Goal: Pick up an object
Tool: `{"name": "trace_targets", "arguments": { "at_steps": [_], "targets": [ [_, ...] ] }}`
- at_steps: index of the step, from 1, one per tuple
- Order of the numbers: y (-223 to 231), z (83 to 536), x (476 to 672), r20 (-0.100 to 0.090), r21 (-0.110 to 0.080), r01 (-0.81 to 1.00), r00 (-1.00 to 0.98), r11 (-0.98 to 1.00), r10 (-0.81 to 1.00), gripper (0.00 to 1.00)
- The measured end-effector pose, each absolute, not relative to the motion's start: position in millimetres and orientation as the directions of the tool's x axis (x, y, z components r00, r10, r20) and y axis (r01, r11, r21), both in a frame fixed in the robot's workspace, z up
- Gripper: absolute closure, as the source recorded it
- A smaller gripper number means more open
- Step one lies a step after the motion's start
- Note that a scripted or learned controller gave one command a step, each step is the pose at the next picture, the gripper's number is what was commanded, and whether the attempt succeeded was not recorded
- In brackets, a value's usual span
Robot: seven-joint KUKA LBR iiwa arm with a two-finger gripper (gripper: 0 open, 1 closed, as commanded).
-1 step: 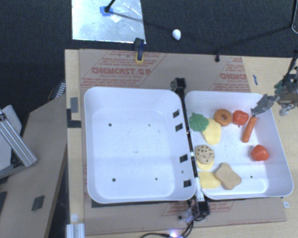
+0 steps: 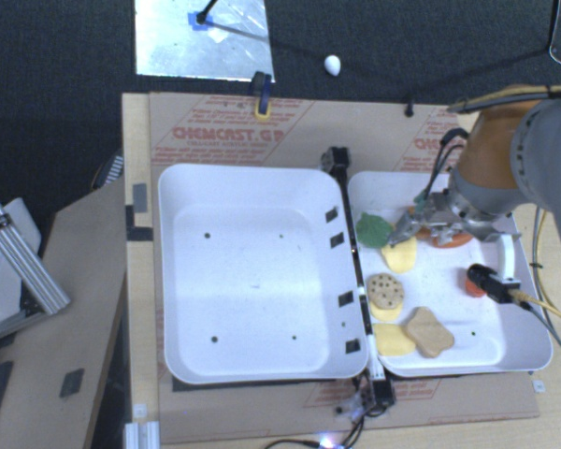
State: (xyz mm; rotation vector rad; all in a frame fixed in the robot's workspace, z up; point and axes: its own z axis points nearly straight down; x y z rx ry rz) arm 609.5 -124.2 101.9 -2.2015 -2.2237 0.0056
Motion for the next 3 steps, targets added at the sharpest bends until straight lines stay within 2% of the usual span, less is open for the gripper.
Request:
{"name": "trace_targets", "arguments": {
  "at_steps": [1,2,3],
  "targets": [
    [-82,84,656.7,0.002,0.004,1.0,-0.009,0.009,1.0,0.0],
    [-86,97,656.8,0.0,0.006,1.0,-0.006,0.006,1.0,1.0],
    [-27,192,671.7,0.002,0.013,1.0,-0.011,0.011,1.0,1.0]
  ]
}}
